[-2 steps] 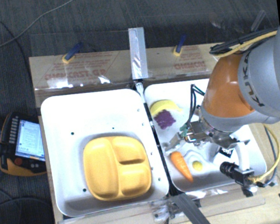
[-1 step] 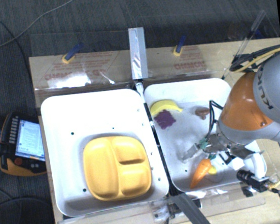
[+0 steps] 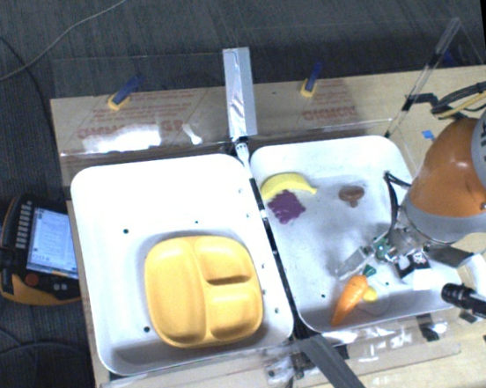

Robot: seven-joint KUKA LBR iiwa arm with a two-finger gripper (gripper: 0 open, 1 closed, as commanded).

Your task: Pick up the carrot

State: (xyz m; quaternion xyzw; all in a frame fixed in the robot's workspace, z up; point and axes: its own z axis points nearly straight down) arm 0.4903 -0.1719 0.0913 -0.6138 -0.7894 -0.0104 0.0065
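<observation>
Grey arm with orange band (image 3: 454, 174), rising highest toward the camera, reaches in from the right and bends down over the right bin (image 3: 309, 158), whose front right corner it overhangs. Wooden surface (image 3: 81, 112) carries both shallow white bins side by side; the left bin (image 3: 101, 198) holds a yellow divided tray (image 3: 204, 289) lying flat near its front. Within the right bin, a banana (image 3: 288, 184) and a purple grape cluster (image 3: 286, 206) rest together at the back left, well apart from the arm, and a small brown object (image 3: 351, 192) lies nearer the back centre. Carrot (image 3: 350, 299) lies on the bin floor near the front wall, tip pointing front-left. Pincer (image 3: 382, 255) sits just beside the carrot's thick end, seemingly positioned for a grasp; whether it is wide or narrow cannot be told, and no hold on the carrot is evident.
</observation>
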